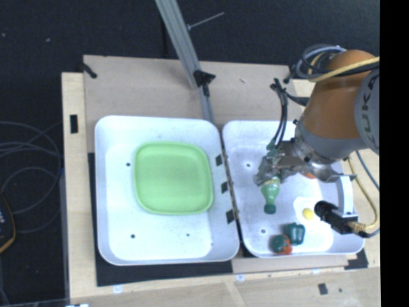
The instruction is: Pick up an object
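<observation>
My gripper (pixel 271 173) hangs over the middle of the right bin (pixel 246 146), at the end of the grey and orange arm (pixel 335 107). A small green bottle-shaped object (pixel 271 197) lies directly under it, its upper end meeting the gripper's tip and its narrow end pointing toward the bin's front. Whether the gripper has hold of it is hidden from this angle. Near the front right of the same bin lie a teal object (pixel 296 233), a green and red object (pixel 280 244) and a small yellow one (pixel 308 213).
The left bin (pixel 115 235) holds a light green square plate (pixel 172 178). A grey metal pole (pixel 182 37) slants down to the divider between the bins. Black hardware and cables (pixel 332 217) hang from the arm over the right bin's right side.
</observation>
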`<state>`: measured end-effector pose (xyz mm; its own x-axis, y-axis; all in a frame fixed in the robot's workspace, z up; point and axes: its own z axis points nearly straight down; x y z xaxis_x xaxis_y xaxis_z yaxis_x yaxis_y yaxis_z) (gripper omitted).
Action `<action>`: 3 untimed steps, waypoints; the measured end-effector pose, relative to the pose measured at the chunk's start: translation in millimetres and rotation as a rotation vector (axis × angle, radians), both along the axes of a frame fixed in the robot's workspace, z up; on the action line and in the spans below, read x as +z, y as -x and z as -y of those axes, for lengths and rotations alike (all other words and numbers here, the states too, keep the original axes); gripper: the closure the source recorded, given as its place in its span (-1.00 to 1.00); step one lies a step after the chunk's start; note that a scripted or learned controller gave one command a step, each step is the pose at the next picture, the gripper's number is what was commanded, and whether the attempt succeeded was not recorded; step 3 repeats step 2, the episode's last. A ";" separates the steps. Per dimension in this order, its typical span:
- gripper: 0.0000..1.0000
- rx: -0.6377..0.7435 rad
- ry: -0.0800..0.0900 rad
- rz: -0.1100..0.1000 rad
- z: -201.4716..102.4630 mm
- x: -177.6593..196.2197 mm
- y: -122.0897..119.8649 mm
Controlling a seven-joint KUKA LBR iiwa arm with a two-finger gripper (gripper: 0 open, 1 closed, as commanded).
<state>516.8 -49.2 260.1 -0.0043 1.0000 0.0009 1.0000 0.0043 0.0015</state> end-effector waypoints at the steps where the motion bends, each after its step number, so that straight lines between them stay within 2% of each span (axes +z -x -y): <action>1: 1.00 0.000 0.000 -0.001 -50.1 4.7 -5.8; 2: 1.00 -0.001 0.001 -0.002 -94.6 -12.1 -17.7; 3: 1.00 -0.001 0.001 -0.002 -94.6 -12.1 -17.7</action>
